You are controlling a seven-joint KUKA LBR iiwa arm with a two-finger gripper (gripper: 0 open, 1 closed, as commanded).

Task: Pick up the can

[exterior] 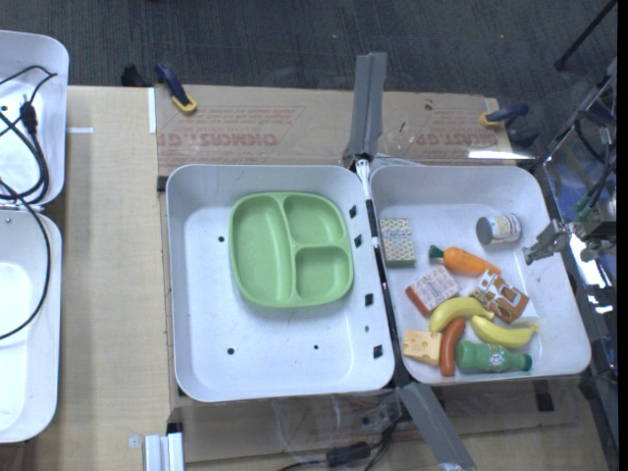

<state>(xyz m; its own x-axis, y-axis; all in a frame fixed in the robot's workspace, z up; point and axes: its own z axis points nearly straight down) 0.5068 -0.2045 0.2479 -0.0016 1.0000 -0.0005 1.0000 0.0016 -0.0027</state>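
The arm's jaws sit at the right rim of the right bin [549,199], metal tips pointing inward, and whether they stand wide or narrow cannot be told from this slant. Nothing shows between them. Just to their left, apart from them, the can [499,229] lies on its side on the bin floor. Further left and lower lies a carrot [469,261], then a small box [433,288], two bananas [461,312] and a green bottle [491,358] near the front wall. A sponge [396,240] sits by the dividing wall. Beyond it, in the left bin [196,283], rests a green divided plate [291,248]. Both bins stand on the tabletop [108,263].
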